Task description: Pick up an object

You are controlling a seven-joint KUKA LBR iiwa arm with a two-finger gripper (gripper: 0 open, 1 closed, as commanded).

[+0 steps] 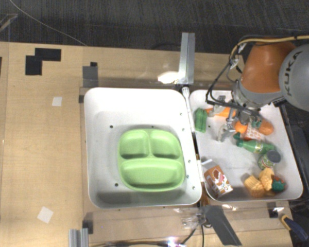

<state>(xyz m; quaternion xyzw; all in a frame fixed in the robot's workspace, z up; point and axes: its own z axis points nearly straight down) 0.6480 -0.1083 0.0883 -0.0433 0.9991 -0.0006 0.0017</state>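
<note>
Gripper [229, 131] lowered into the right bin [293, 181] among the clutter — metal fingers splayed a little, nothing visibly between them. Just beside: a glossy green bottle [253, 146], a soft orange piece [262, 127], a green block [200, 120]. Nearer the front, a brown packet [218, 181]. In the left bin [100, 107] — a smooth green divided tray [151, 160].

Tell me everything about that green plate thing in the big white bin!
The green tray is a light green, plastic-looking plate with rounded corners. It has three sunken sections: two small ones side by side at the far end and one wide one nearer the camera. It lies flat, right side up, on the floor of the left bin.
</note>
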